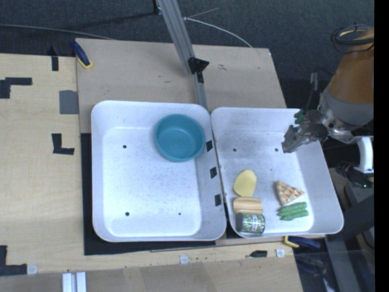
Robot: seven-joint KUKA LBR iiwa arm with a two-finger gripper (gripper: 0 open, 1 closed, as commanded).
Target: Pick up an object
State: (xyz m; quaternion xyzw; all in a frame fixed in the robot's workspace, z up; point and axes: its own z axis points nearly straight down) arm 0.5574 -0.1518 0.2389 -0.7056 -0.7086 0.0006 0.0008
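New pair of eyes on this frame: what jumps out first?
Probably the blue bowl, alone at the far end of the left bin. Next, the small cluster in the right bin's near end: yellow piece, pizza slice, green beans, can. The tool hangs over that bin's far right.

Two white bins [109, 163]; one blue bowl [179, 137]; five food items [245, 183].
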